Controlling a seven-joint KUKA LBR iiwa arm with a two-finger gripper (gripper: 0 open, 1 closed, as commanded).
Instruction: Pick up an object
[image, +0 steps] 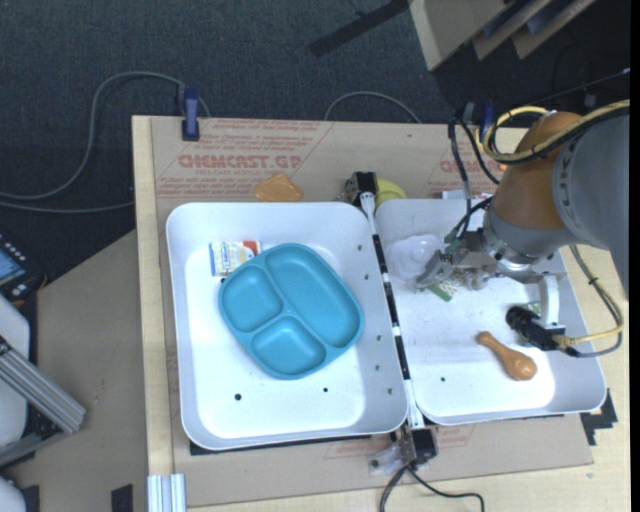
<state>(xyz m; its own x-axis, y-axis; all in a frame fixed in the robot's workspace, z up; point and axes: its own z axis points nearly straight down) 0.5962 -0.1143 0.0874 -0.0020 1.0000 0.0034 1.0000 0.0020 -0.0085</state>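
Wooden spoon (508, 357), tan and glossy, lying flat in right bin (470, 400), long axis slanting from slim handle at upper left to rounded bowl at lower right. End effector (445, 272) low over same bin's upper left, near a clear wrapper (412, 252); finger state impossible to tell. Blue divided tray (290, 309) in left bin (200, 390) on tabletop (300, 160).

Partly hidden beneath blue divided plate (290, 308) at eleven o'clock: small packet (232, 255), print too small to read.
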